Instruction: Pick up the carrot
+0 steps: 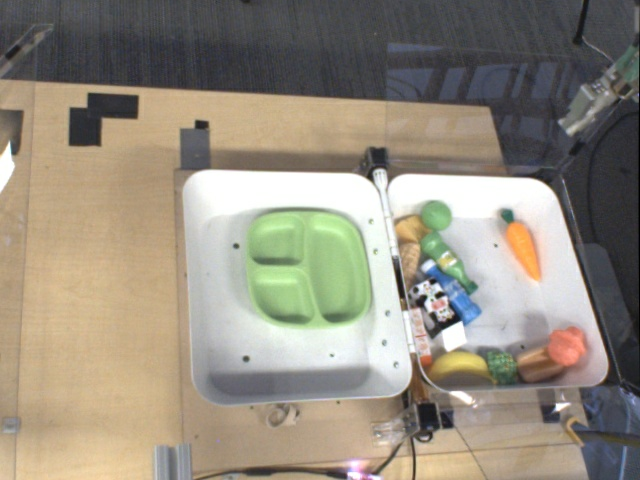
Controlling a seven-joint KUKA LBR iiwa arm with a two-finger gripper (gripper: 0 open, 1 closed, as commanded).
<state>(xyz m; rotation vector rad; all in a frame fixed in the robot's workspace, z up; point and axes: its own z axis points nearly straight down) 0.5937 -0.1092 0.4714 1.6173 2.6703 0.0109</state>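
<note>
The carrot [522,249] is orange with a small green top. It lies flat in the right white bin [556,194], in the far right part, with its green end pointing to the far wall. Bare bin floor surrounds it and nothing touches it.
Toys crowd the right bin's left side: a green ball [435,214], a green bottle [446,259], a blue piece [458,296] and a black-and-white carton [431,304]. A banana [458,366] and a pink-red toy [567,345] lie along its near wall. The left bin [205,268] holds a green divided plate [305,267]. A pale blurred object [600,90] sits at the upper right edge.
</note>
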